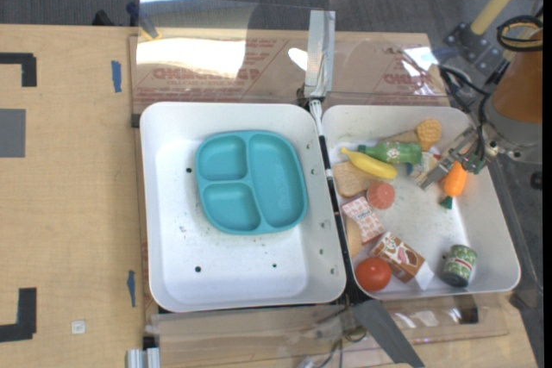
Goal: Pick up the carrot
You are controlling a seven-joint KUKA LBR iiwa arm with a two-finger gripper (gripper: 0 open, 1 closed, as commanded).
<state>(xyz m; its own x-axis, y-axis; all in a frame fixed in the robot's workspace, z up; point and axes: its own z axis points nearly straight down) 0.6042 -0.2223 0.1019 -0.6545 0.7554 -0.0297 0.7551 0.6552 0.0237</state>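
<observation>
Currently, the bench (60, 185) carries 2 shallow white bins side by side. The left bin (164, 271) contains 1 teal divided plate (251, 182) with 3 compartments, sitting slightly toward the far side of the bin.

The right bin (483, 228) contains the toy foods. The carrot (454, 183) is at the right side of this bin, orange body uppermost and green tip pointing down toward the near edge, tilted nearly upright. The gripper (454, 162) reaches in from the right and sits directly at the carrot's upper end. Its metal fingers (434, 171) are spread slightly and bracket the top of the carrot, which appears to sit between them; whether the carrot is lifted clear of the bin floor cannot be determined.

Other contents of the right bin: a yellow banana (369, 164) lying across a green bottle (399, 152), an orange waffle-textured piece (428, 132) near the far wall, a tan bread slice (350, 178), a small red round piece (382, 196), a pink-patterned packet (362, 218), a red and brown carton (398, 256), a red tomato (373, 274) near the front wall, and a green can (459, 265) at the front right corner.

A clear plastic panel (198, 56) stands behind the bins.
</observation>
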